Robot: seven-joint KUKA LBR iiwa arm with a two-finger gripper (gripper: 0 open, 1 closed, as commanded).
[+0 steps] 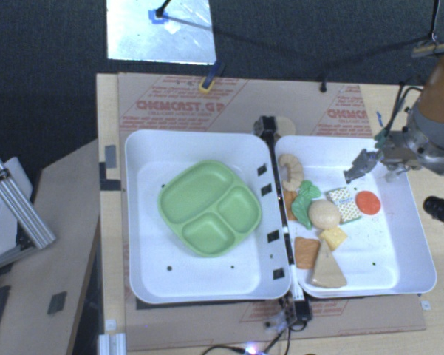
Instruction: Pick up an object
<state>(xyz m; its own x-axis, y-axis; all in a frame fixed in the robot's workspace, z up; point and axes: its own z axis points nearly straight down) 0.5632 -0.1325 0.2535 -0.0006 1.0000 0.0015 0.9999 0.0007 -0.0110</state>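
The right bin [399, 272] holds a heap of toy food: a beige ring [290, 170], a green leafy piece [304, 200], a round bun [323, 214], a checkered block [345, 205], a red disc [367, 202], a yellow cube [334, 237], an orange slab [306, 251] and a tan wedge [327, 269]. My gripper [374, 173] hovers over the bin's far right part, just above the red disc and the checkered block. Its fingers stand apart, open, with nothing between them.
The left bin [144, 272] holds a green divided plate [209, 217]. A black hinged ridge [277, 220] separates the two bins. A shiny metal sheet [160, 21] lies beyond the bench. A metal frame [7, 198] stands at the left.
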